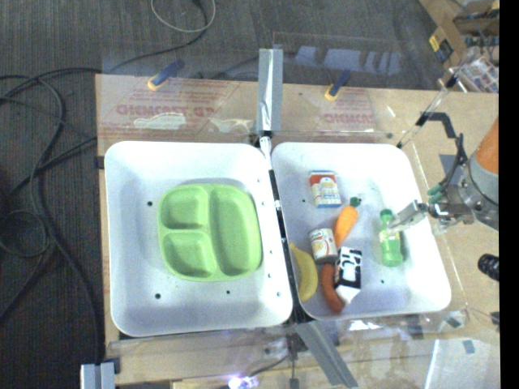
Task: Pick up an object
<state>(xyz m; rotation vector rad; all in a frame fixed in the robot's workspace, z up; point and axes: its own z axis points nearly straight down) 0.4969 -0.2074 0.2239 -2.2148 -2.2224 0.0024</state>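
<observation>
The gripper (408, 217) hangs over the right bin (422, 286), just above the green bottle (392, 241) lying near its right side — how far its jaws are parted I cannot tell.

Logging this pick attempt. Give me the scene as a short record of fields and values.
left bin: shallow white bin holding a green plastic divided tray
right bin: shallow white bin with the small items
items in right bin: green plastic bottle, orange toy carrot, small red and white carton, small labelled can, yellow toy banana, black and white carton, reddish toy sausage
gripper: at the right bin's right side, beside the green bottle
held object: cannot tell
</observation>
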